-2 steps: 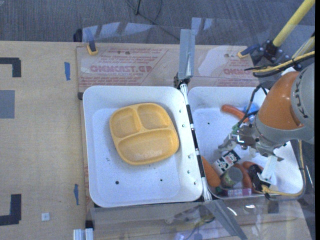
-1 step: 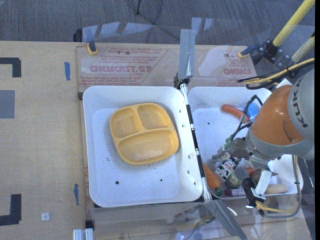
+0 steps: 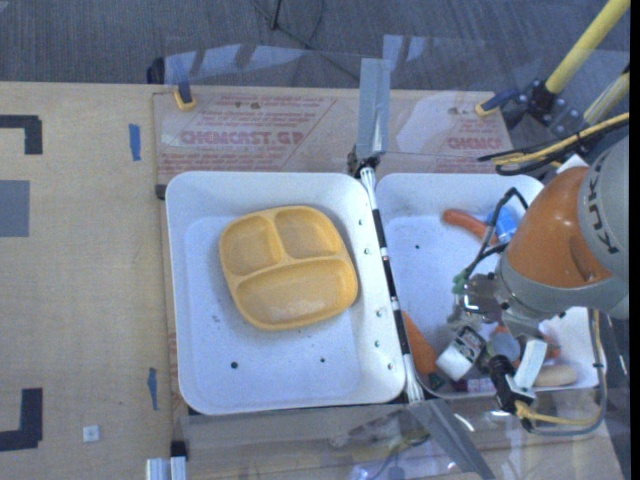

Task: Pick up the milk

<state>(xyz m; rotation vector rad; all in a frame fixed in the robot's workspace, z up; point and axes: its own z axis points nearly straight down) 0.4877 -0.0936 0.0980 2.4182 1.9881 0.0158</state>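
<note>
Reaching in from the right, the arm (image 3: pixel 560 238) hung low over the right bin (image 3: pixel 420 238), its wrist bent down toward that bin's near corner, which fits a descent onto the clutter there. The claw (image 3: pixel 478 353) sat among the small items at the bin's near side; whether it was released, clenched or grasping anything could not be told, since wrist and cabling covered much of it. A small white object with a dark end (image 3: pixel 458 356), just beside the claw, was the likeliest candidate for the milk, though it was too small to identify with confidence, and no grasp on it could be confirmed. An orange carrot-like piece (image 3: pixel 416 342) lay along the bin's left wall, touching or nearly touching the white object, and could crowd a grasp from that side. A second orange item (image 3: pixel 466 220) lay near the far side, well apart from the claw, with a blue object (image 3: pixel 507 220) just beside it. The left bin (image 3: pixel 200 368) held a yellow divided plate (image 3: pixel 288 266), lying flat near its middle and irrelevant to this pick. Both bins sat side by side on the counter (image 3: pixel 80 268). Judgement: task at approach or grasp stage; lift not yet evident.
</note>
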